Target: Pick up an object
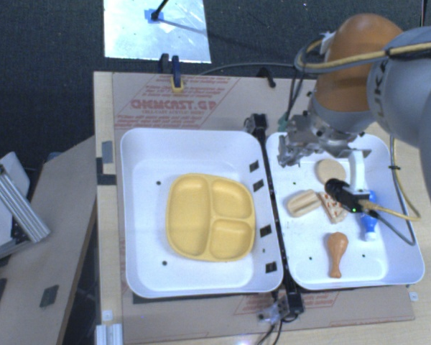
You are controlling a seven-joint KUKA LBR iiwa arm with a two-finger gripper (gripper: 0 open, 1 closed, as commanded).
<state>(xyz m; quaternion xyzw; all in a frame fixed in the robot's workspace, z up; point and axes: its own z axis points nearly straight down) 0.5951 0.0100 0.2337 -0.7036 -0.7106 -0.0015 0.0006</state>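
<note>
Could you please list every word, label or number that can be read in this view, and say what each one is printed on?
"CHEMCAST GP": red print on the brown protective sheet of the board under the bins, behind the left bin.
Fainter repeats of that print along the board's front edge: too blurred to read.
Nothing else legible.

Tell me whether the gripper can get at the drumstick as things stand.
Probably yes. The drumstick lies alone on bare floor near the front of the right bin, nothing on or against it. The gripper sits over that bin's back-left part.
</note>
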